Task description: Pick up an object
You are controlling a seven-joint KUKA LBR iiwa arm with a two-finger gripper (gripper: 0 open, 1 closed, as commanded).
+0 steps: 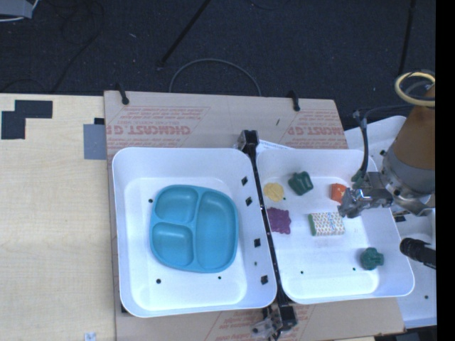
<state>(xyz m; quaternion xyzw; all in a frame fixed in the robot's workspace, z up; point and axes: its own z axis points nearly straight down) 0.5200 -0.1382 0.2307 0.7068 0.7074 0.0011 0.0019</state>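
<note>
The right white bin [334,290] holds several small objects: a yellow round piece [274,191], a dark green pepper-like toy [301,182], a purple bunch [279,220], a patterned sponge block [326,224], an orange piece [337,190] and a teal green lump [370,258]. My gripper [353,203] hangs over the bin's right part, just right of the sponge block and beside the orange piece. Nothing shows between its fingers.
The left white bin [135,183] carries a blue divided plate [193,227]. A black divider [257,212] runs between the bins. The arm's grey and orange body [416,148] stands at the right edge. Cardboard [185,123] lies behind the bins.
</note>
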